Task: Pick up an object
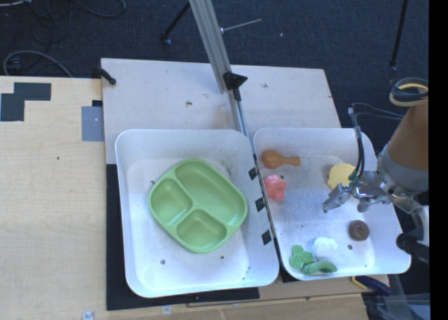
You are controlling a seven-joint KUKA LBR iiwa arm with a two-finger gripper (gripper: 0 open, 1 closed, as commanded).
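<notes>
camera view: two bins (133, 171), one plate (197, 204)

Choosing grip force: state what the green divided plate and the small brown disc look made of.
Green divided plate: likely moulded plastic, with a smooth, even colour, soft sheen and rounded compartment walls. Small brown disc: unclear, perhaps wood or plastic; it looks dark and matte, and is too small to judge further.

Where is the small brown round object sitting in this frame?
The brown round object lies in the right-hand bin, toward its right edge, just below the claw and up-right of the green and white items in the bin's near corner.
</notes>
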